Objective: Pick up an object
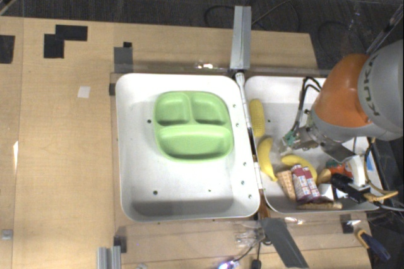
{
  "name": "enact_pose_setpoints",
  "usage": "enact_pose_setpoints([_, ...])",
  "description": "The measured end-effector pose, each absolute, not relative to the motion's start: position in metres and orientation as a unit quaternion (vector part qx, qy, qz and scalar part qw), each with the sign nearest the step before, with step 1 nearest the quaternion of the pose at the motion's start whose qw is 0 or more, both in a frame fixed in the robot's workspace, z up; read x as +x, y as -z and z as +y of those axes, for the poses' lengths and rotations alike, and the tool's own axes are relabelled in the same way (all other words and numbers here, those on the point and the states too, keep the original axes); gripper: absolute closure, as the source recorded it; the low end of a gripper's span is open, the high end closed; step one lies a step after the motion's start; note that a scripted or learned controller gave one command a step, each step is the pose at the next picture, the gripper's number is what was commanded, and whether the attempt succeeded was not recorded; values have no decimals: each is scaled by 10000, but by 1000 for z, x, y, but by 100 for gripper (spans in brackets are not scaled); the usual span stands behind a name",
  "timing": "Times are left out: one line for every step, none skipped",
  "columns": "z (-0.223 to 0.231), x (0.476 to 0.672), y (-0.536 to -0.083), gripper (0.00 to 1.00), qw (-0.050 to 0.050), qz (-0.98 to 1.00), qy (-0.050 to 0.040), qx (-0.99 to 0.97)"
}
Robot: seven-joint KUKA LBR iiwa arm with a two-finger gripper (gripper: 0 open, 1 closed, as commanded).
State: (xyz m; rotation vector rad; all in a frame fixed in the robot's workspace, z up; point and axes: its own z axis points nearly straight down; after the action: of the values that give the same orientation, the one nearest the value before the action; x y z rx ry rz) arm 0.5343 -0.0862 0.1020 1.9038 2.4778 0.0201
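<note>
My gripper hangs low in the right bin, under the grey arm with its orange band. It is just right of a yellow banana and just above a second banana. A yellow corn cob lies along the bin's left wall. Near the front are a tan waffle-like piece and a dark red packet. A small orange item shows partly under the wrist. I see nothing held in the gripper.
The left bin holds a green divided plate at its middle. A metal post stands behind the divider between the bins. The arm covers the right bin's right side.
</note>
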Motion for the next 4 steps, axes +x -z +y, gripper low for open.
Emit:
enact_pose_setpoints([-88,534,-102,0,96,7924,-56,6099])
enact_pose_setpoints([-121,504,-148,0,9,6695,-6,7428])
enact_pose_setpoints([-135,492,-90,0,51,7477,-48,6640])
enact_pose_setpoints([-133,495,-101,100,75,7482,-71,6634])
